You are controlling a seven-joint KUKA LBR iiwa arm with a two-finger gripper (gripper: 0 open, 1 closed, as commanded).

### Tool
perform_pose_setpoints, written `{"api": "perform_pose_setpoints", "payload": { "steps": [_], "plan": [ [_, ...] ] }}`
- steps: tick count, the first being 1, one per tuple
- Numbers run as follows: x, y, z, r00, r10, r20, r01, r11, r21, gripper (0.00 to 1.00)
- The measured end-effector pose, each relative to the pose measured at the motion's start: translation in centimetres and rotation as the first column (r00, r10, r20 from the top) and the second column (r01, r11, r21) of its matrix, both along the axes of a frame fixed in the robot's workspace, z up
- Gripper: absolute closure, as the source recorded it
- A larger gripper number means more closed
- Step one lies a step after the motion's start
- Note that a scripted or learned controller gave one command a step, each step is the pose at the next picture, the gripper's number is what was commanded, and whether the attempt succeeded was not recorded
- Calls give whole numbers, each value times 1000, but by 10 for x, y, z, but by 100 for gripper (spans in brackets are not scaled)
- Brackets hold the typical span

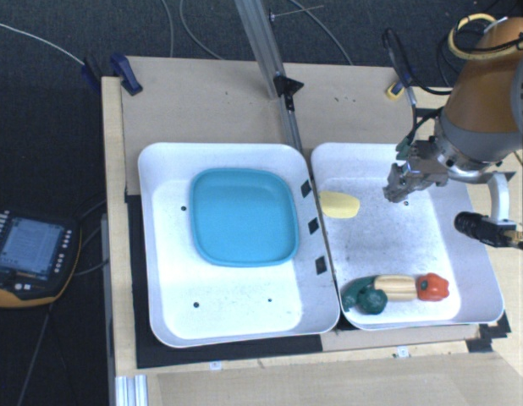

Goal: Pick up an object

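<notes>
Two white bins lay side by side on the bench, and I watched the arm (486, 83) reach in over the right bin (465, 260). The gripper (403, 186) hung above the back part of this bin, over bare floor, and I could not tell how it was set, because it showed only as a dark lump from above. Nothing was visibly carried under it. The nearest thing was a pale yellow piece (339, 205) that lay close to the left wall of the right bin, beside the gripper and apart from it. Near the front edge of the same bin lay a green object (366, 298), a tan piece (395, 288) and a red object (432, 287), in a row and touching or almost touching. The left bin (164, 227) held a blue plate (244, 216). I judged that the pick was not yet made and that the step in hand was the approach. The next move, in my view, called for choosing one target, probably the yellow piece, moving over it and descending with care, since the bin wall stood just beside it.
</notes>
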State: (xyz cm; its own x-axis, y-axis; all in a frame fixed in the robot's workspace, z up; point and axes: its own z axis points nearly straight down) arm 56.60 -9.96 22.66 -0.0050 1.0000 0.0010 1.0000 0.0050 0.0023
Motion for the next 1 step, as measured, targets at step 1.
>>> {"api": "perform_pose_setpoints", "payload": {
  "steps": [1],
  "plan": [
    [12,48,-7,1000,0,-2,0,1000,0,100]
  ]
}}
